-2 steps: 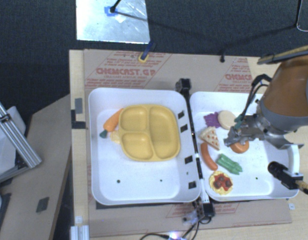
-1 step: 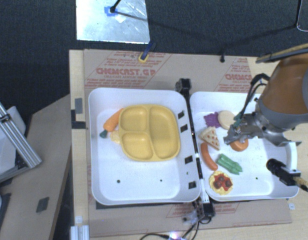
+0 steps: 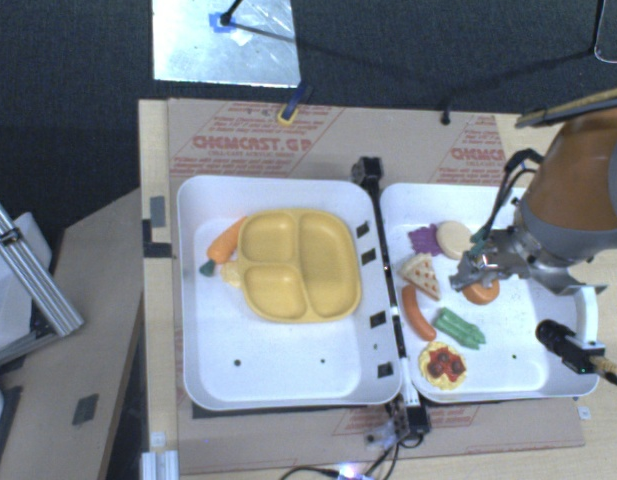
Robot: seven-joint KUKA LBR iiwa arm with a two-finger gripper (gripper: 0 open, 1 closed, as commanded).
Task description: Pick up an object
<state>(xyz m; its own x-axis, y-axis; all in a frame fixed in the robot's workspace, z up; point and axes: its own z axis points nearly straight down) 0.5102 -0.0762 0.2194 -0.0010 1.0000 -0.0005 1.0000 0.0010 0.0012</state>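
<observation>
The right bin (image 3: 508, 373) is taken as landmark. An orange round piece (image 3: 481, 291) is seen near its centre, directly under the gripper (image 3: 475, 273); its long axis cannot be told, as it is partly covered. Whether the gripper is spread or pinching cannot be told. The arm (image 3: 578, 203) is reached in over the bin's far right side, wrist tilted down and leftward. A sausage (image 3: 418, 312) is laid lengthwise along the bin's left wall, beside a green pod (image 3: 458, 328).
</observation>
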